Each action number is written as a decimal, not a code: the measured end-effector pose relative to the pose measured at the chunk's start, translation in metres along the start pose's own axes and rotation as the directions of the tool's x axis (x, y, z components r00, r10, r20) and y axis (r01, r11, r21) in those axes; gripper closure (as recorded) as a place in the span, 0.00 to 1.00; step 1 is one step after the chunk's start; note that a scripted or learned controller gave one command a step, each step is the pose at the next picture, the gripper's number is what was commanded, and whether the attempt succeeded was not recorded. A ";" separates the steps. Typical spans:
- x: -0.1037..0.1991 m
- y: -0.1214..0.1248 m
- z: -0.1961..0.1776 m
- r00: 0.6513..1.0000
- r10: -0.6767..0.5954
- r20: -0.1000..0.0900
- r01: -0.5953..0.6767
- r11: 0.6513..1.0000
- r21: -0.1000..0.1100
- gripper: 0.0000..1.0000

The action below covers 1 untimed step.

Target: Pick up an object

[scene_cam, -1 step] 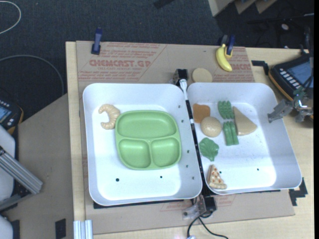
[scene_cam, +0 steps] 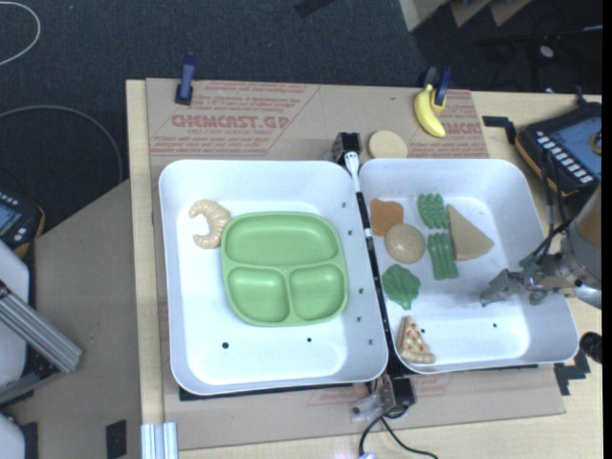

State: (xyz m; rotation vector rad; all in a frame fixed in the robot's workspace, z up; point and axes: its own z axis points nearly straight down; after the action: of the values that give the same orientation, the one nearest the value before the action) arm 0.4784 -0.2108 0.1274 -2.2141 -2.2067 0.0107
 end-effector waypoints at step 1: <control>-0.001 0.006 -0.018 1.000 -0.001 0.008 0.001 1.000 -0.020 1.00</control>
State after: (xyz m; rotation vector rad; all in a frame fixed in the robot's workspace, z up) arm 0.4843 -0.2118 0.1455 -2.2266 -2.2223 -0.0016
